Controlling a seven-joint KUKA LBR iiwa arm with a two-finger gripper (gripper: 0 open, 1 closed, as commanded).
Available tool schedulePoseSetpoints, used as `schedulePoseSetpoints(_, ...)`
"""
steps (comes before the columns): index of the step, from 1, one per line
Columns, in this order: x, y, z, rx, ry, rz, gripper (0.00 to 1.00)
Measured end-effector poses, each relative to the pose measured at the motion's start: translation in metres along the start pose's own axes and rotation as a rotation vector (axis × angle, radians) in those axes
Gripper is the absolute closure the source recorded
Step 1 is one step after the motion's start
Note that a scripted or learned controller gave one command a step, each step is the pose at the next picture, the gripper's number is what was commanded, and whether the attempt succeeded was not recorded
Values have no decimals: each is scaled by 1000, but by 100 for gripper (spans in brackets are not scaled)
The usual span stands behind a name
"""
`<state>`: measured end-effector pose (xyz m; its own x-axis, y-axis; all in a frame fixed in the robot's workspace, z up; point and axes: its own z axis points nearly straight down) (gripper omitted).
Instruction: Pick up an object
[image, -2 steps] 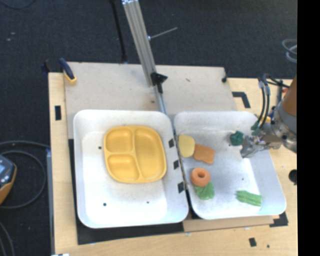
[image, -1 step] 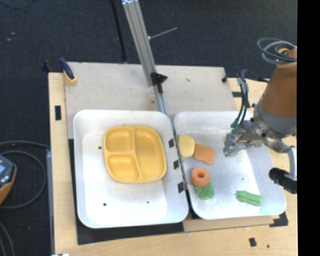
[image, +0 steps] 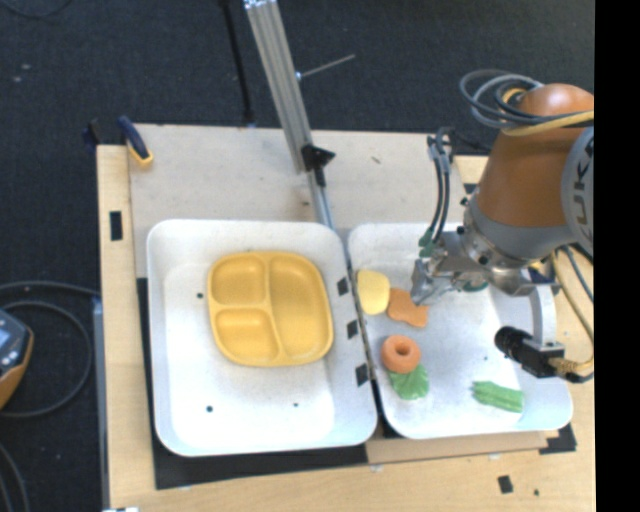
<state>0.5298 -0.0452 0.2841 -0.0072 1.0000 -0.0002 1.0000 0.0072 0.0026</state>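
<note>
The two-finger gripper (image: 428, 282) on the grey arm with the orange band hangs low over the right shallow white bin (image: 540, 405), its tip just above and beside a flat orange wedge-shaped piece (image: 408, 311) that lies near the bin's left wall. Whether the fingers are spread or closed cannot be told from this slanted view, and nothing is visibly caught between them, so in my judgement the pick is not yet done: the approach looks made, while the closing and the lift remain. The orange wedge is the likeliest target; it rests flat on the bin floor, its long axis running from upper left to lower right in the view, its narrower end toward the pale yellow rounded piece (image: 373, 292) that touches or nearly touches it at the left. Further down lie an orange ring (image: 401, 353) resting against a green leafy piece (image: 410, 382), and well apart to the right a green pod-shaped piece (image: 498, 396), long axis roughly level. The left white bin (image: 180, 420) holds a yellow plastic divided plate (image: 270, 307).
</note>
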Motion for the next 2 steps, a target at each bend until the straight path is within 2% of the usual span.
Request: schedulePoseSetpoints(2, 113, 11, 18, 2, 1, -1, 100)
